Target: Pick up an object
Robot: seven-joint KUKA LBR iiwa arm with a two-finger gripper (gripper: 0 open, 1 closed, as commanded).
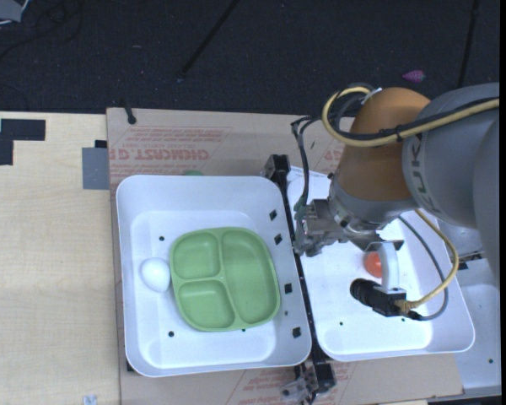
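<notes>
The grey arm with its orange band (388,116) reaches from the right and hangs over the right bin (379,336). Its gripper (319,229) points down near that bin's left wall, mostly covered by the wrist. A small orange-red object (373,263) lies on the right bin's floor, just right of the gripper and partly hidden by the arm. In the left bin (143,201), a green divided plate (225,278) lies flat, with a white egg-shaped object (155,273) touching its left edge.
A black connector (376,294) on a yellow cable hangs from the arm over the right bin's middle. The two bins meet at a black clipped divider (288,260). Both stand on a cardboard sheet (202,146) on the wooden bench.
</notes>
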